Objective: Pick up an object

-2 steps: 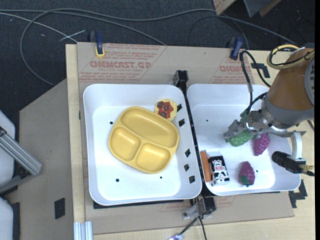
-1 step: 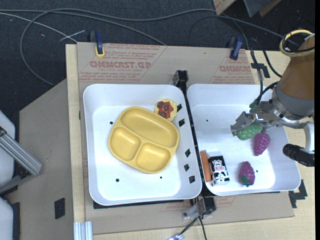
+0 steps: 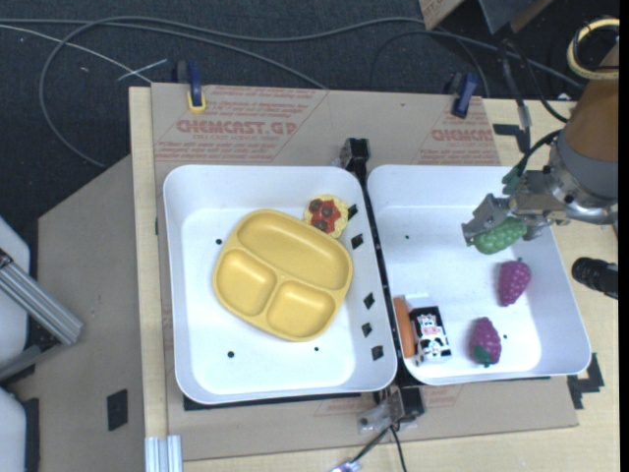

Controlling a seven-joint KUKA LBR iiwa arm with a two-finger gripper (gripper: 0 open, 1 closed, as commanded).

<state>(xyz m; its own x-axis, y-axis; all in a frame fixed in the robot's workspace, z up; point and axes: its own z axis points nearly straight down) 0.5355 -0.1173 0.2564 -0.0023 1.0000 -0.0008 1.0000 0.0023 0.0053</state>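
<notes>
Now hovering at the right bin's (image 3: 580,347) two o'clock: gripper (image 3: 488,226) clamped around green grapes (image 3: 499,237). Shallow, off-centre hold, probably; could slip out during lifting, dropping onto purple grapes (image 3: 512,281) just below.

Arm (image 3: 595,136) enters from right: tan-orange band on upper segment, pale grey rounded wrist housing below it. End effector (image 3: 488,226) at wrist's left: grey metal, angular, blocky body with darker fittings. Thin black cables loop above end effector, running along wrist toward orange band. Pale ring-shaped rim tops arm segment, up and right of end effector.
</notes>
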